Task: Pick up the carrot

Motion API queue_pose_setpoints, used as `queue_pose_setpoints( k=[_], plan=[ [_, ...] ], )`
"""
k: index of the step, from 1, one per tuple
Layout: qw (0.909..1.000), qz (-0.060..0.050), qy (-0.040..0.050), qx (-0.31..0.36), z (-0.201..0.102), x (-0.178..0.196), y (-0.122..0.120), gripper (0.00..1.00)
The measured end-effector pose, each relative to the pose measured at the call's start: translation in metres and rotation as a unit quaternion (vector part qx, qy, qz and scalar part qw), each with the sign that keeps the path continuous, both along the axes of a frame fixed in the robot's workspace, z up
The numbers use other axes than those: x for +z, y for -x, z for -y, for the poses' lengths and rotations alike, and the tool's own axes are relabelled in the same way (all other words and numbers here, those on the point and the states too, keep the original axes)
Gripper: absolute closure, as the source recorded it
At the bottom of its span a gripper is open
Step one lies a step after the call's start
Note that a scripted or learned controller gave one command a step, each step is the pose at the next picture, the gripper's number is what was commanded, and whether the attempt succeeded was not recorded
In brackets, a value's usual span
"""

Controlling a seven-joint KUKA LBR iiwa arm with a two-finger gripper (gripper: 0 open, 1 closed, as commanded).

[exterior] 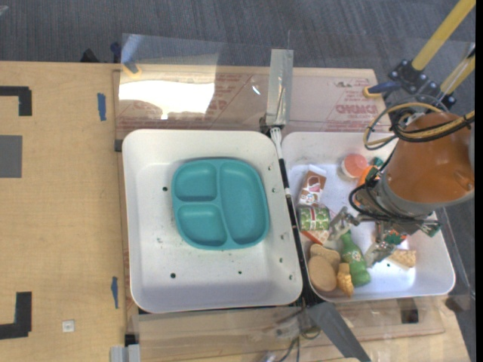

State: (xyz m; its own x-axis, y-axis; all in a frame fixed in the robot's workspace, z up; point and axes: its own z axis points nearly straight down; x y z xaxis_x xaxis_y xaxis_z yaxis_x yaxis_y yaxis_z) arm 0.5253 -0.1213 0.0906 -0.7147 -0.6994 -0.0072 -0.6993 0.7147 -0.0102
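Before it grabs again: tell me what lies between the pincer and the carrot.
Nothing visible lies between them. The carrot sits by the right bin's far rim, beside the orange-pink disc. The pincer hangs nearer the camera, above the green bottle. The arm's own wrist partly hides the carrot.

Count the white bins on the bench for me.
2. The left bin holds a teal divided plate. The right bin holds the toy food, with the arm over it, so some items may be hidden.
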Motion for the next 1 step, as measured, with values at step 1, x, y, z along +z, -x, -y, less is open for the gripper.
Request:
queue_pose_setpoints(
  k=[1],
  plan=[
    [1.0,-0.001,-0.0016,-0.004,0.0428,0.016,-0.0988,0.0]
  ],
)
